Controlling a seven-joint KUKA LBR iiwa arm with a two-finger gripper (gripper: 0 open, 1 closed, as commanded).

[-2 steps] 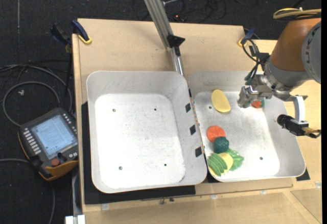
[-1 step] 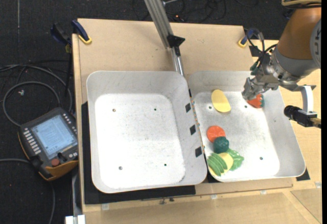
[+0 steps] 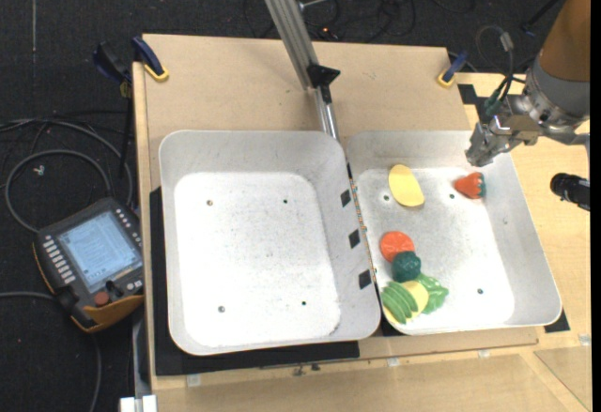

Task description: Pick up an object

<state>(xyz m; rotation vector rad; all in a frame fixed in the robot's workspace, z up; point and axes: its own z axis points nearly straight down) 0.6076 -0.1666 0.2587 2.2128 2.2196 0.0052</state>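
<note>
In the camera view, the grey arm with its orange band reaches in from the right, and its two-finger gripper (image 3: 481,153) hangs over the far right part of the right-hand shallow white bin (image 3: 526,241). Whether the jaws are spread or pressed together cannot be told from this slant; nothing is seen between them.

Just below and beside the gripper's tip lies a small red strawberry-like toy with a green end (image 3: 470,185), resting on the bin floor. Further left in the same bin is a flat yellow oval piece (image 3: 406,186); nearer the front sit an orange round toy (image 3: 396,244), touching a dark green lumpy toy (image 3: 406,266), and a yellow-green leafy toy (image 3: 411,297) just beside them. The left-hand shallow white bin (image 3: 188,213) stands alongside on the tan wooden surface (image 3: 244,82).

The step in hand looks like the approach: the gripper is close to the red toy but not on it. The next move probably calls for centring over that toy, descending to the bin floor, and closing around it.
</note>
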